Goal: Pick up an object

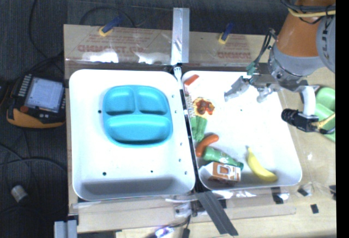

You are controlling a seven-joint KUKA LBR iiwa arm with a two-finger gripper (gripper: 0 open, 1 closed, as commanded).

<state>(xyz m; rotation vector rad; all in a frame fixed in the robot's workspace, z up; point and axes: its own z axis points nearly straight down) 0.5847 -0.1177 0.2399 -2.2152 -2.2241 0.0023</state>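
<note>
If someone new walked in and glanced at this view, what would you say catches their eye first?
Probably the bright blue divided tray, lying alone in the left bin. Next, the arm's orange band at upper right, with the pincer hovering open above the bare upper part of the right bin. Last, the colourful clutter along that bin's left and near sides, the yellow banana standing out.

We see the grey and orange robot arm [308, 24] cut off by the right edge of the frame. A light green object [326, 101] at the right edge is also cut. The small orange-brown item [204, 105] in the right white bin [283, 138] is too blurred for us to identify. The label on the orange carton [223, 172] is unreadable.
</note>
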